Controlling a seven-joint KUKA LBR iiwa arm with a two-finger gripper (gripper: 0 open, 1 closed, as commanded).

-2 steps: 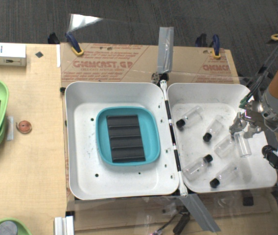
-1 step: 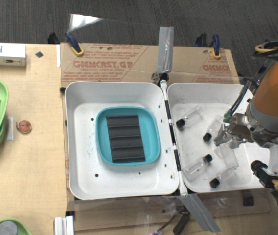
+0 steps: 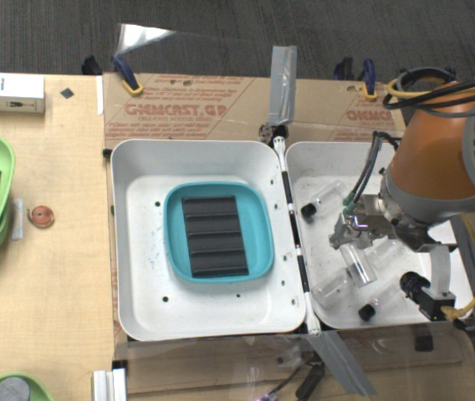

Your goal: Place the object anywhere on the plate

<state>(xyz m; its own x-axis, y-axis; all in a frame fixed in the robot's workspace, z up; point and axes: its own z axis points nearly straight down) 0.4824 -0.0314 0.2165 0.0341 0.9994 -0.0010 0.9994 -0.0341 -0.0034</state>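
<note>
Nearest the lens rises the arm [image 3: 438, 153], its orange band over the right bin [image 3: 325, 159]. Its gripper [image 3: 351, 229] hangs low above that bin's floor. Glare and clutter hide the tip, so whether it is open or closed, and whether it has hold of anything, I cannot tell.

The likeliest object is a clear plastic piece [image 3: 357, 266], lying on the bin floor just beside the gripper, on its side toward the view's bottom edge. It seems to touch the gripper or nearly so, but nothing shows it to be gripped. Its long axis appears to run slantwise, from upper left to lower right, though its transparency blurs the outline.

Further out from the gripper, a second clear piece [image 3: 326, 197] lies toward the view's upper left and a small dark knob [image 3: 308, 210] beside it. Another dark knob [image 3: 366, 312] sits toward the bottom edge.

The teal plate [image 3: 258, 224] lies well to the view's left of the gripper, across the seam in the left bin [image 3: 137, 224]. A black ridged block [image 3: 214, 236] fills the plate's centre, so I judge the bare rim the room left for a drop.
</note>
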